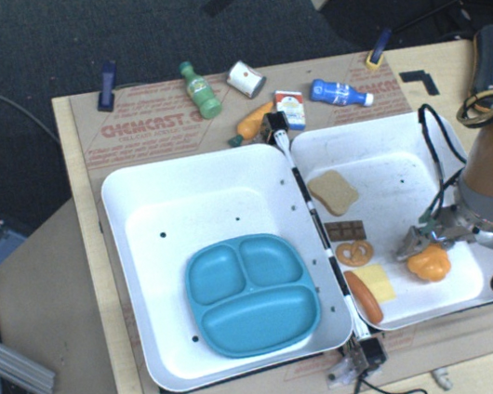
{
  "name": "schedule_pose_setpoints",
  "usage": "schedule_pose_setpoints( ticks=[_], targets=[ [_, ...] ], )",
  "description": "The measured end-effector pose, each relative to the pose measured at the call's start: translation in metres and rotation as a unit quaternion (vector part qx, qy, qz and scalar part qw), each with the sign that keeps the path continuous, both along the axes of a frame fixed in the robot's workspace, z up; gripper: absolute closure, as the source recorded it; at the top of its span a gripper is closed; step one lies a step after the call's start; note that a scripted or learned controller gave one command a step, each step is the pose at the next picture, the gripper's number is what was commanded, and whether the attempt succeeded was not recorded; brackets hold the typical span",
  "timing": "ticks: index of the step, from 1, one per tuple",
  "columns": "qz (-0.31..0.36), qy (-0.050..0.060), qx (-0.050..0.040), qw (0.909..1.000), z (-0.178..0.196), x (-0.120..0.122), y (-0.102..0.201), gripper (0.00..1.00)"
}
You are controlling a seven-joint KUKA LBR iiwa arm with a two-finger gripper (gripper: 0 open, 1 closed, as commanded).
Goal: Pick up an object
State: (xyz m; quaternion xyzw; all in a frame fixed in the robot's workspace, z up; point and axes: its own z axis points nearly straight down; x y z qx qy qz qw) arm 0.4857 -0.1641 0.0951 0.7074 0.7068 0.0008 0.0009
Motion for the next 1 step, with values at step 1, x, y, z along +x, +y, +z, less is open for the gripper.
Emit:
schedule_pose_setpoints(
  ticks=[1],
  targets=[
    [0.001,0.001,0.0000,1.0000,0.0302,-0.0064,0.0368,1.00]
  ],
)
